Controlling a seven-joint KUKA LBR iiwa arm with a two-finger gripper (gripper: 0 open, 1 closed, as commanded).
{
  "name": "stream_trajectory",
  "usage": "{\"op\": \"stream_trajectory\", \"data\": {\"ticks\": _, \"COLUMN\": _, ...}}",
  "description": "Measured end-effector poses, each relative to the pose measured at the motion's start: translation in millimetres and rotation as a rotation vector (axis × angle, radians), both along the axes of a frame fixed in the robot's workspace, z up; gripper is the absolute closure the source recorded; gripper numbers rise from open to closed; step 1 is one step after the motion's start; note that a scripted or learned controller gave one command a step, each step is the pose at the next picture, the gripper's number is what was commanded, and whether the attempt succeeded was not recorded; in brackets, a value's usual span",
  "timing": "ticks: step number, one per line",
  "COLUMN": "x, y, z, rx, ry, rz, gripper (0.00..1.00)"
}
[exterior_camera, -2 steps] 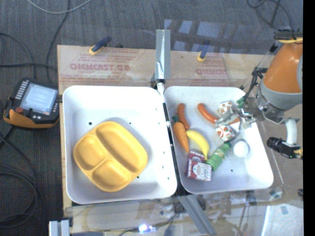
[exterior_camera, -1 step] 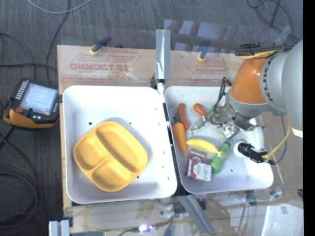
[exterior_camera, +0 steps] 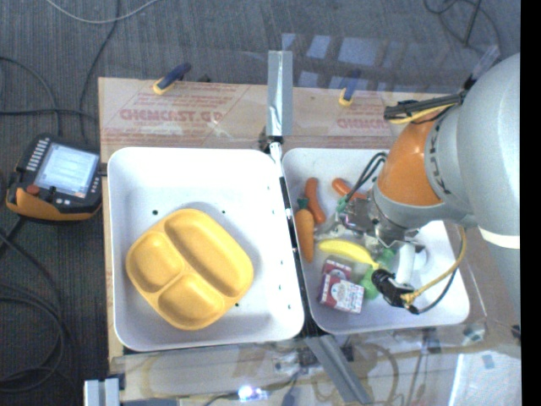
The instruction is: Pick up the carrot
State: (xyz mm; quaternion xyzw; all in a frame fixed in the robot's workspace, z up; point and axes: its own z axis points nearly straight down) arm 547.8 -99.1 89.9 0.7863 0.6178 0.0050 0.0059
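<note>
Camera view: gripper point(exterior_camera: 369, 233) state cannot be told beside the carrot point(exterior_camera: 304, 233); carton point(exterior_camera: 340, 286) label unreadable.

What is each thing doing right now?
carrot: lying along the right bin's left wall, untouched
banana: lying flat beside the carrot
red carton: lying in the right bin
yellow divided plate: right side up in the left bin
gripper: low over the right bin's toys
</note>
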Motion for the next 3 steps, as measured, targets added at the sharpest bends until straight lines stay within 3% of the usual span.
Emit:
{"op": "stream_trajectory", "data": {"ticks": 1, "x": 0, "y": 1, "z": 9, "rx": 0.004, "ry": 0.001, "rz": 0.001, "gripper": 1.0}}
{"op": "stream_trajectory", "data": {"ticks": 2, "x": -44, "y": 80, "z": 92, "rx": 0.004, "ry": 0.02, "rz": -0.243, "gripper": 1.0}}
{"op": "stream_trajectory", "data": {"ticks": 3, "x": -60, "y": 71, "z": 92, "rx": 0.007, "ry": 0.021, "rz": -0.393, "gripper": 1.0}}
